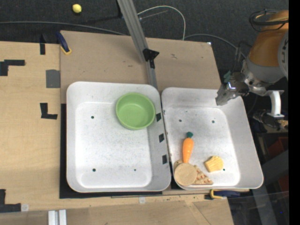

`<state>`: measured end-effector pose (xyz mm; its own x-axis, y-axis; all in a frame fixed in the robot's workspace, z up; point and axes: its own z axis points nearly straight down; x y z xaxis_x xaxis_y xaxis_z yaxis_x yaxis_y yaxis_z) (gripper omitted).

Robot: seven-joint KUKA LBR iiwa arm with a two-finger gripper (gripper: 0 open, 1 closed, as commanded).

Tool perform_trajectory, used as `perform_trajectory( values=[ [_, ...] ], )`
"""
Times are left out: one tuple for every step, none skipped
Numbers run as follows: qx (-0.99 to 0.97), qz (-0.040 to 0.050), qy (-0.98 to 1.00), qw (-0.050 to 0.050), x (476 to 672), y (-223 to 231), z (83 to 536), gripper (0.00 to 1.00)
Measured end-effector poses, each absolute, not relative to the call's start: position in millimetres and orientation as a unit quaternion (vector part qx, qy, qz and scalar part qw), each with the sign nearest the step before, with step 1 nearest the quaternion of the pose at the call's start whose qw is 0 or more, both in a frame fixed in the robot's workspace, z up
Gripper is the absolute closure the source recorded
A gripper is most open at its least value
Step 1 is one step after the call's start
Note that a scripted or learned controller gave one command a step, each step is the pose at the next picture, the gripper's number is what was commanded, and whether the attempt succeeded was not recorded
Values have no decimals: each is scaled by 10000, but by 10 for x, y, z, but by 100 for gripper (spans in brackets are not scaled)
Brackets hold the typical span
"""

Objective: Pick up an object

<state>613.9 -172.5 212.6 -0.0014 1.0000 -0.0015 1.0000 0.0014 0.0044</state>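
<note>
Gripper [223, 97] over the right bin's [243, 125] far right corner, nothing seen between its fingers, opening cannot be told | carrot [188, 149], round cracker [185, 174] and yellow piece [214, 164] near that bin's front edge | green bowl [135, 110] in left bin [84, 139]

Robotics lab setup. Plywood bench [28, 125] marked with black tape, two white bins [79, 139] side by side on it, metal camera pole [136, 27] at the far edge, loose cables [168, 11] across dark carpet [211, 3], industrial arm [267, 55] at the right.
</note>
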Motion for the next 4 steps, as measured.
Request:
perform_trajectory(
  values=[
    [7048, 6, 7094, -6, 6119, -1164, 2199, 100],
    [7047, 0, 7095, -14, 6092, -635, 2211, 100],
    [7046, 3, 7096, -15, 5938, -122, 2327, 100],
    [7042, 0, 7100, -16, 5831, 452, 2383, 100]
  ],
)
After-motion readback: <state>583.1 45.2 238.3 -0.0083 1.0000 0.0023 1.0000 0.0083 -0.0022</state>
